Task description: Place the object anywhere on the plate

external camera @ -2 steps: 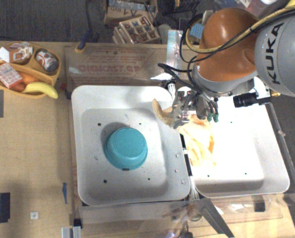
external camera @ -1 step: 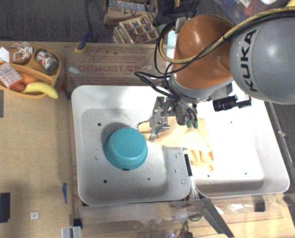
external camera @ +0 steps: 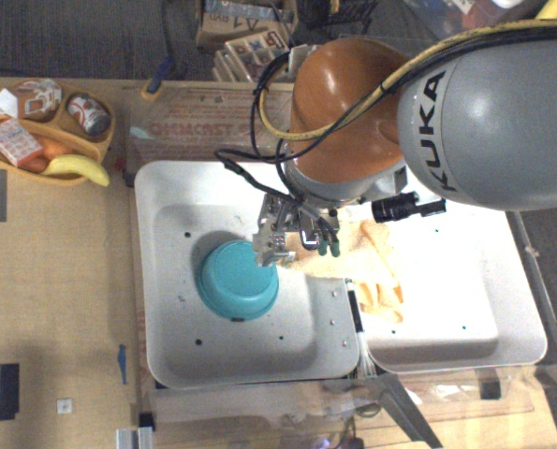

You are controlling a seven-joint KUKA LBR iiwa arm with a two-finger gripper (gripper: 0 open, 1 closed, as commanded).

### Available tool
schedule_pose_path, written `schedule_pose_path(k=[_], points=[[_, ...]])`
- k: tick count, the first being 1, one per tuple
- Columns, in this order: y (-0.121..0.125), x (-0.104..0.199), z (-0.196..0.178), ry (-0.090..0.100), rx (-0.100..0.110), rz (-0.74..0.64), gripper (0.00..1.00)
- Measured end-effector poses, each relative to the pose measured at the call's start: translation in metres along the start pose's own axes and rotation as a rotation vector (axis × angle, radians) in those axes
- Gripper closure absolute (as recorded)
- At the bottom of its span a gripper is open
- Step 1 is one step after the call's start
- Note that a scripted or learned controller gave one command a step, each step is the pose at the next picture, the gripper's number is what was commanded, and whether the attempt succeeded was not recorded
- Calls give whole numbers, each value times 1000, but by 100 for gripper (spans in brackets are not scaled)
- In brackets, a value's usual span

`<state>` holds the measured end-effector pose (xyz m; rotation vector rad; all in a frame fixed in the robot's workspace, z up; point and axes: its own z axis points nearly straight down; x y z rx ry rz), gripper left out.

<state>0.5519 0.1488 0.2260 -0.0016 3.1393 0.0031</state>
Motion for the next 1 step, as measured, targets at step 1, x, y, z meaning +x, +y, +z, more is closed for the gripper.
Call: schedule_pose_path(k=[1], points=[[0, 0, 0, 0, 0, 0, 0]])
